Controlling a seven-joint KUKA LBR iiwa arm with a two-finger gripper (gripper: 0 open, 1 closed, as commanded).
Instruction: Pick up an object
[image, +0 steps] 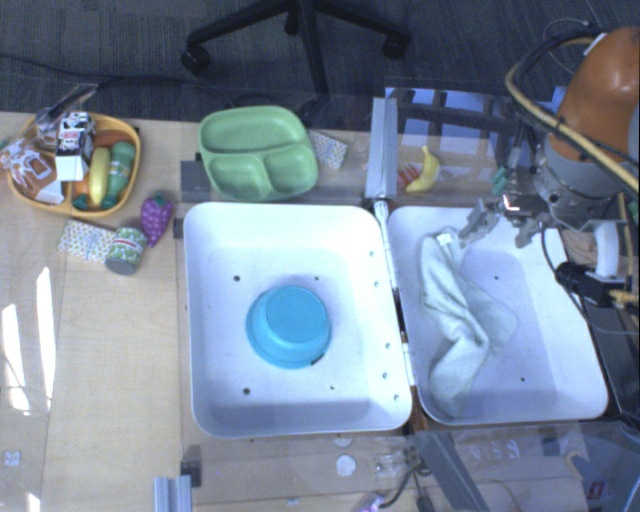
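**Limp cloth may slip the grasp**

The blue bowl (290, 326) sits mid left bin (215, 390). In the right bin (560, 390) a white cloth (455, 315) lies crumpled; the gripper (500, 222) hovers at its one o'clock, fingers apart and empty. Closing on a loose fold could lift only a corner. The wooden surface (90, 380) holds toys at ten o'clock; a chair base (300, 35) stands on dark carpet.

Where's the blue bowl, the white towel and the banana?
Blue bowl (289, 325): camera view, middle of its upturned bottom, in the left bin.
White towel (452, 310): camera view, on its crumpled middle, in the right bin.
Banana (428, 168): camera view, on its curved yellow body, behind the right bin.
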